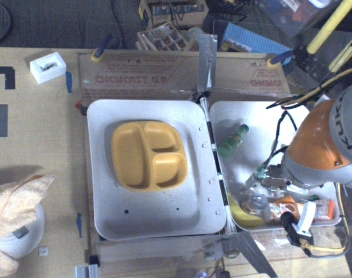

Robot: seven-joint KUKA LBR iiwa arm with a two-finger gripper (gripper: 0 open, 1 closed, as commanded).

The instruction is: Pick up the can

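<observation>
Fingers (pixel 258 191) sit low in the right bin (pixel 254 106), at the lower right of the frame, buried in wrist hardware and cables. You cannot tell how far apart they are or whether anything is between them.

Directly beneath them is a small silvery object that looks like the can (pixel 257 202). A rounded, shiny face seems to turn up toward the camera. That hints that it stands on end, but the wrist covers too much for you to be sure of its long axis.

No print on the can is readable. The clear sheet (pixel 141 74) behind both bins carries red lettering that reads roughly "CHEMCAST". The grey arm (pixel 318 149) shows the letters "KU" near the right edge of the frame.

Room around the can is tight. A yellow banana (pixel 240 214) lies just beside it to the lower left, and an orange packet (pixel 285 206) lies just to its right. The bin's lower wall is close below all three. More white floor opens toward the top of the frame, up to a green bottle (pixel 232 140) lying near the divider. The left bin (pixel 141 222) holds a yellow divided tray (pixel 148 154), well apart from the can.
</observation>
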